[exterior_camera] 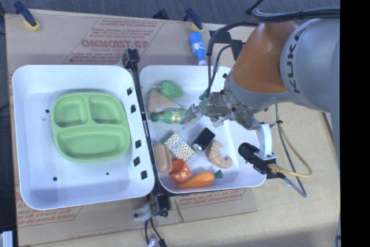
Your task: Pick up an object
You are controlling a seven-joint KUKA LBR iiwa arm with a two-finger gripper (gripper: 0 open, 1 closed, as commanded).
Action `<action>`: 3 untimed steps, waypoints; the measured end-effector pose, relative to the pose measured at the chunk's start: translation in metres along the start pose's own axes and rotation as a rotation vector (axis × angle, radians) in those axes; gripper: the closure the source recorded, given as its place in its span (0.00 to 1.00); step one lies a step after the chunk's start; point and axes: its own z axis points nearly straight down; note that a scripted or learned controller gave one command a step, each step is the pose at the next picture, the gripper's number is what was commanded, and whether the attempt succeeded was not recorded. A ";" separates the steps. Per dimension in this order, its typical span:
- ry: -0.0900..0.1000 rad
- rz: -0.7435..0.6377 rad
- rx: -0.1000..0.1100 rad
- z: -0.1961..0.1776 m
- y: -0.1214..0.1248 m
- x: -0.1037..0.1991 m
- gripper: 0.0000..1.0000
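Green bottle [169, 117] lies by my gripper [195, 113]; fingers' state I cannot tell, so I descend centred over its body.

I read red "CHEMCAST GP" upside down on the cardboard sheet [110, 37] behind the left bin [23, 142], smaller red lines around it illegible, "KUKA" on the grey arm [303, 66]

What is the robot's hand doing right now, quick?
End effector: over the right bin, at the green bottle; open or closed cannot be told.
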 end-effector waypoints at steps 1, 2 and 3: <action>-0.002 -0.088 -0.001 0.133 0.067 -0.015 0.00; -0.009 -0.088 0.007 0.124 0.065 -0.020 1.00; -0.003 -0.092 0.003 0.124 0.067 -0.016 0.00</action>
